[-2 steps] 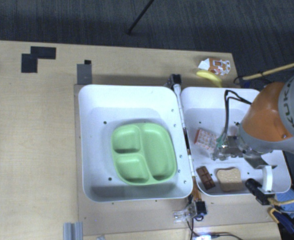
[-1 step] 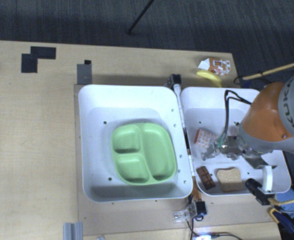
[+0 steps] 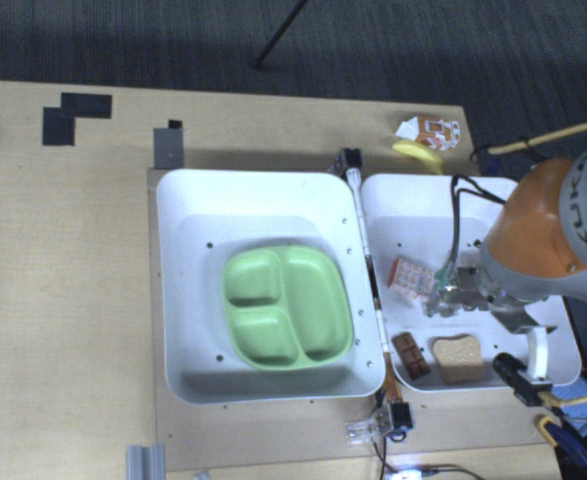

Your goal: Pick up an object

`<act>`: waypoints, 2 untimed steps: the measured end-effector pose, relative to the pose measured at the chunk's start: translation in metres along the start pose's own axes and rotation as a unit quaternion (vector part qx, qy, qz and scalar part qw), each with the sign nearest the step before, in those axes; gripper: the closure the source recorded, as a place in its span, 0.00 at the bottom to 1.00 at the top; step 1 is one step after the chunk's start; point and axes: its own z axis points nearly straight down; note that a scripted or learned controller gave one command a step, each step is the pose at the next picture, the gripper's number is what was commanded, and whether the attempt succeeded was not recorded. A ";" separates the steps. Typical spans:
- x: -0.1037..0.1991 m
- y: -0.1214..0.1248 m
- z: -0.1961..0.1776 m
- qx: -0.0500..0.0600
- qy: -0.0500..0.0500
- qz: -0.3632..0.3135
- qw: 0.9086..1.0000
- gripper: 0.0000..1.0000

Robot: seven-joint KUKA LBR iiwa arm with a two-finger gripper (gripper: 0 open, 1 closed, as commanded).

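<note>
The right bin (image 3: 403,203) holds three things on its left side. A red-and-white patterned packet (image 3: 408,276) lies near the middle left. A dark brown chocolate bar (image 3: 410,356) sits at the front left, with a tan slice of bread (image 3: 458,359) just to its right. My gripper (image 3: 443,296) is low in this bin, right beside the packet's right edge and above the bread. The grey and orange arm (image 3: 538,233) covers the bin's right half.
The left bin (image 3: 183,268) holds a green divided plate (image 3: 285,304). A yellow banana (image 3: 416,152) and a small orange-and-white packet (image 3: 431,131) lie on the bench behind the right bin. Wires and clips sit at the front edge between the bins.
</note>
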 end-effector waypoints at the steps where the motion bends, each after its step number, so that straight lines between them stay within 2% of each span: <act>1: -0.082 0.048 -0.011 0.011 0.000 0.002 1.000 1.00; 2: -0.014 0.100 -0.087 0.010 0.001 0.000 1.000 1.00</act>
